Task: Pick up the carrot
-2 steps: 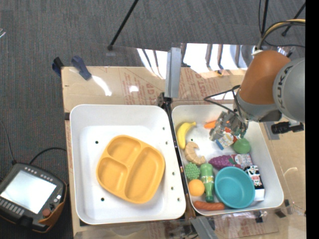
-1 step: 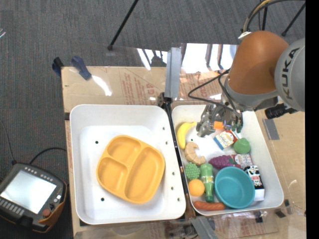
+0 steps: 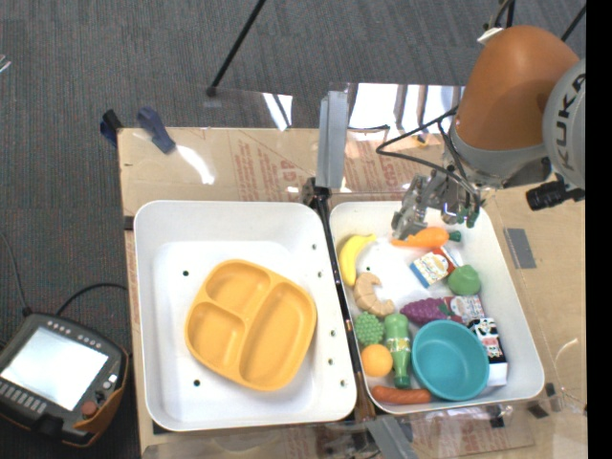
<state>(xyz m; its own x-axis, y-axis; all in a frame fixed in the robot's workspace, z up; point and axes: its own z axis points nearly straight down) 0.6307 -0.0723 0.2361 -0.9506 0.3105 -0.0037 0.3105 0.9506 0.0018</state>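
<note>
The carrot (image 3: 421, 238) is a short orange piece lying nearly level at the far end of the right bin (image 3: 516, 299), just right of a yellow banana (image 3: 352, 253). My gripper (image 3: 436, 214) hangs directly over it, its metal tip right at the carrot's upper edge. The grey arm with its big orange band (image 3: 512, 89) comes in from the upper right. From this angle I cannot make out whether the carrot is gripped or merely lies under the tip.
The right bin is crowded with several toy foods: a teal bowl (image 3: 449, 359), green ball (image 3: 465, 279), purple grapes (image 3: 427, 310), an orange (image 3: 376, 360) and a red sausage (image 3: 402, 395). The left bin (image 3: 163, 247) holds a yellow divided plate (image 3: 251, 324).
</note>
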